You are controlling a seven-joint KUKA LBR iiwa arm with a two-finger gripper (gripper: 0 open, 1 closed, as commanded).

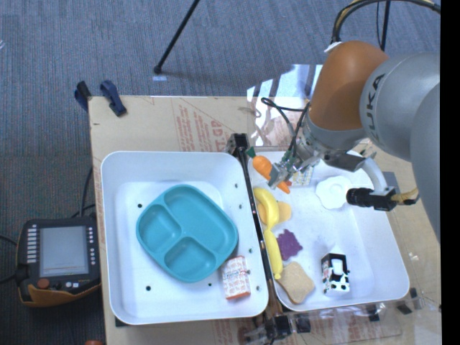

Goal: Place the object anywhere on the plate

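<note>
Far left, off the counter: handheld pendant w/ screen [60,254] on the carpet. Two blue clamps [100,95] at the counter's [180,124] back-left corner.

Left bin [115,192]: teal 3-compartment plate [187,232] sits roughly mid-bin, nothing on it. Small red/white carton [236,277] lies flat just off the plate's front-right edge, on the bin floor, near the divider between bins.

Right bin [381,257], along its left side: orange carrot toy [263,166] at the back, yellow banana [267,205] below it, then a long yellow piece [273,254] running toward the front edge, purple item [290,244] just right of that, tan bread slice [296,282] at front. Black/white cow-print carton [335,274] stands near the front, apart from the bread. White round disc [334,192] mid-back of the bin.

Pincer [287,172] is over the back-left of the right bin, tips just beside the carrot toy; a small orange bit shows by the tips. Can't tell how far open it is, or whether anything's actually in the grip — too cluttered/small. Arm [374,99] comes in from upper right.

Task obj: none of the items are on the plate; all candidates in the right bin except the red/white carton.
</note>
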